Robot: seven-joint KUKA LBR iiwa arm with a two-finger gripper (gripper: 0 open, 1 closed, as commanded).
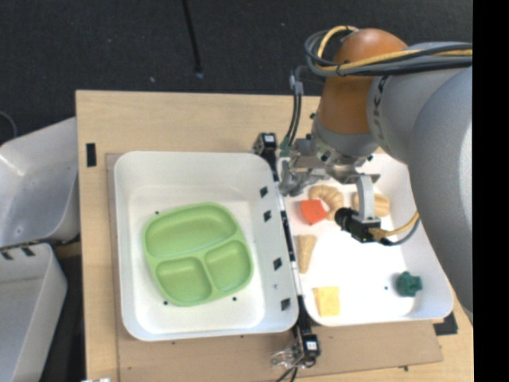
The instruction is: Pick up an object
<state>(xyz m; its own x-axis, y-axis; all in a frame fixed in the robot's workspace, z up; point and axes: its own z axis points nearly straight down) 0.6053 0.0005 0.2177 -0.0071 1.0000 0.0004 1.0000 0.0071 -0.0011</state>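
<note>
While left bin (127,309) holds green tray (199,253), right bin (358,313) holds orange block (313,211); claw (322,183) state indiscernible.

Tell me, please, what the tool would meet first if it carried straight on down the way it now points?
Probably the croissant, which lies just under the tool in the right bin, with the orange block beside it. Depth is hard to judge from above, so this is a guess.

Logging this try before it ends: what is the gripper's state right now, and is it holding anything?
Gripper: cannot be told; it sits low in the right bin, above the croissant and orange block, with no object seen held.
</note>
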